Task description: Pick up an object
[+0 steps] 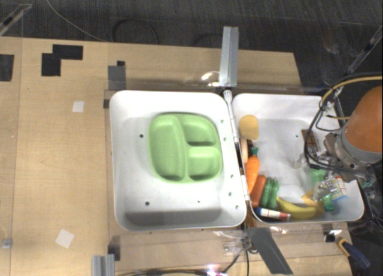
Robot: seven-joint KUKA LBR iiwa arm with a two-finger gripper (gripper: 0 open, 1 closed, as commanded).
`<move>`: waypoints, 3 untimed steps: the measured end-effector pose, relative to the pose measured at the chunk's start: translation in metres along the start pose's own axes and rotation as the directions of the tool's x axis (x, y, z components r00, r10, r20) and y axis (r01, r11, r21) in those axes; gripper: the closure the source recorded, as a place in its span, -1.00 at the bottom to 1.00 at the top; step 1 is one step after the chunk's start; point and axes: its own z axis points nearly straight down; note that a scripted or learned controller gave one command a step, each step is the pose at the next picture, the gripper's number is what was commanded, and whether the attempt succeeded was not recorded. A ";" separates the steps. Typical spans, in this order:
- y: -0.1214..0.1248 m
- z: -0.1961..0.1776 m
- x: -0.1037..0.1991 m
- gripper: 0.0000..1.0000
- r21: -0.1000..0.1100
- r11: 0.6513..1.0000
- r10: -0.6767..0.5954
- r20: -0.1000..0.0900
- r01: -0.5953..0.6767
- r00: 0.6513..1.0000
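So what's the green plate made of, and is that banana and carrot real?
The green divided plate looks like matte plastic: one even colour, softly rounded compartment edges, no sharp glints. The banana and carrot look like toy plastic food, smooth and evenly coloured without spots, though that cannot be settled from this distance. The white bins look like moulded plastic with a faint sheen.

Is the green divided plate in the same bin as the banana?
No, the green divided plate lies in the left bin, while the banana lies in the right bin.
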 end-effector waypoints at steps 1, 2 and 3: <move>0.005 -0.001 0.017 -1.00 0.002 0.997 0.073 0.005 -0.073 0.997; 0.003 0.000 0.012 -1.00 0.000 0.997 0.071 0.000 -0.071 0.997; 0.004 0.000 0.014 -1.00 0.001 0.997 0.079 0.003 -0.079 0.997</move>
